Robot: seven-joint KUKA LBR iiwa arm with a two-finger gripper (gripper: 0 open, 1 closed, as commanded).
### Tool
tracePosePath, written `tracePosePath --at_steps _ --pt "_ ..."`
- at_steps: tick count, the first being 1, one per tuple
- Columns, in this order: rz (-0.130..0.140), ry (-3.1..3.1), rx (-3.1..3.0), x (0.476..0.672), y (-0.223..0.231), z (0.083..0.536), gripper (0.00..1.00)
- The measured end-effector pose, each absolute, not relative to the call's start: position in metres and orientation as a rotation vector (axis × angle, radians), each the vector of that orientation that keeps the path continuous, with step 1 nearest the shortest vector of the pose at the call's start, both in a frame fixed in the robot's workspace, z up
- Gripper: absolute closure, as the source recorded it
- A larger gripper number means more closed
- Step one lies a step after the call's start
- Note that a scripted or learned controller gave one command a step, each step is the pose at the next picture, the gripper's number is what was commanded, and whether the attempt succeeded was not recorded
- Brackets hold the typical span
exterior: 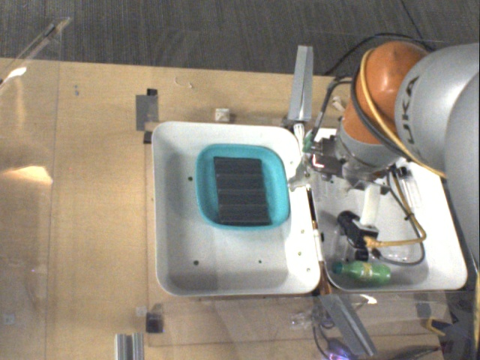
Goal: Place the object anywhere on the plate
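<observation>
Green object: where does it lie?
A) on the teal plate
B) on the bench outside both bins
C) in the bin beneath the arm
C: the green object lies in the bin beneath the arm, apart from the teal plate in the other bin.

a white bin (176, 238) beside another white bin (442, 265), on a wooden bench (82, 223).

You are watching the arm (427, 103) reaching over the right bin (450, 261), where a green object (362, 271) is lying on its side near the view's lower edge. In the left bin (172, 231), a teal plate (204, 178) is carrying a dark ribbed block (241, 190).
</observation>
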State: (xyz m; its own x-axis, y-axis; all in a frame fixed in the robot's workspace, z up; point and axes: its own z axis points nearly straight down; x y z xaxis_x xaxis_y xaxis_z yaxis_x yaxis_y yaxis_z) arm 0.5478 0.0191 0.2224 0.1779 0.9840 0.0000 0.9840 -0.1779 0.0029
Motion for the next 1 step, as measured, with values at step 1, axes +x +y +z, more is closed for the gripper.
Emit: tracePosePath --at_steps 1 --pt "0.007 2.021 2.4 0.5494 0.0209 0.2332 1.0"
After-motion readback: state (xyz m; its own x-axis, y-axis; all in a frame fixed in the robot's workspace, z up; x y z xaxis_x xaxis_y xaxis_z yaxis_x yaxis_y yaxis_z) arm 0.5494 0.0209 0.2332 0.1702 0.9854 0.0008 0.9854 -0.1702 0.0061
